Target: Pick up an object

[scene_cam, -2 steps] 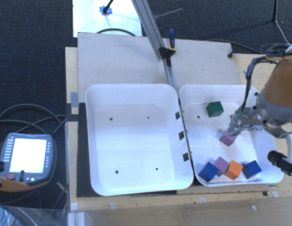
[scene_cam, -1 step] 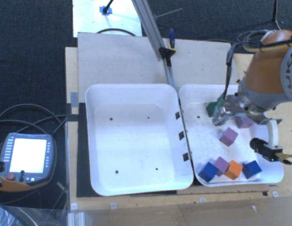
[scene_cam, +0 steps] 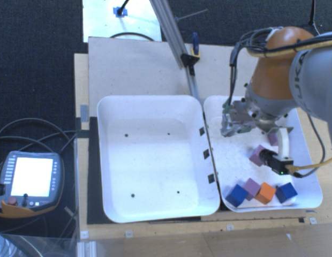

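From my station I counted two white bins on the counter (scene_cam: 139,63), side by side: the left bin (scene_cam: 110,122) filling the middle of the frame and the right bin (scene_cam: 308,194) at the lower right. The arm (scene_cam: 294,63) came in from the upper right, its orange band (scene_cam: 278,63) sitting above the wrist, and the gripper (scene_cam: 228,128) hung over the upper left part of the right bin, near the wall shared by the two bins. I could not tell how far apart the fingers stood, nor whether anything was between them; that end of the tool was too dark and small in my view. In the right bin I counted six blocks. Four sat in a row along its lower edge: a blue block (scene_cam: 236,195), a purple block (scene_cam: 252,187) touching it, an orange block (scene_cam: 265,193) just beside that, and a second blue block (scene_cam: 286,192) at the right end. A fifth, another purple block (scene_cam: 258,155), lay higher up near the middle of the bin, and a sixth purple block (scene_cam: 273,138) peeked out under the wrist. All six were well apart from the gripper. A teach pendant (scene_cam: 29,183) with a bright screen lay at the lower left of the frame, off the counter.
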You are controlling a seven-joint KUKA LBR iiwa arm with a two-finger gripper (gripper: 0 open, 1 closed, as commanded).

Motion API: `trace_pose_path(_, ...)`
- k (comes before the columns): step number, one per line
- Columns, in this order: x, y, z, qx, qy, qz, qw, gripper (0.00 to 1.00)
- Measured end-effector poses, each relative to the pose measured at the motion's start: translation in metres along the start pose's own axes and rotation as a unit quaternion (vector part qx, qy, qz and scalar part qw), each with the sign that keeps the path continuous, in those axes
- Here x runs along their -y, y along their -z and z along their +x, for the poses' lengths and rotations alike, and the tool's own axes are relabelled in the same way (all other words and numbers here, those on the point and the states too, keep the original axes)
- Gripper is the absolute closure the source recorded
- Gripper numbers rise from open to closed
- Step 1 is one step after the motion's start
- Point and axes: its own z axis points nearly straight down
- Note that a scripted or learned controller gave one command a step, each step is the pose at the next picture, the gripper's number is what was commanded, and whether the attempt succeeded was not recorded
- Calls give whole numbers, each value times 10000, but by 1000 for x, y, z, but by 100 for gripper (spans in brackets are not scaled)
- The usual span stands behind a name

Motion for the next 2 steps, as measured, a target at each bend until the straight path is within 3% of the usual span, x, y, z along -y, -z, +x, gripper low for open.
trace_pose_path(2, -54, 9, 107, 5, 1, -12, 10000, 100)
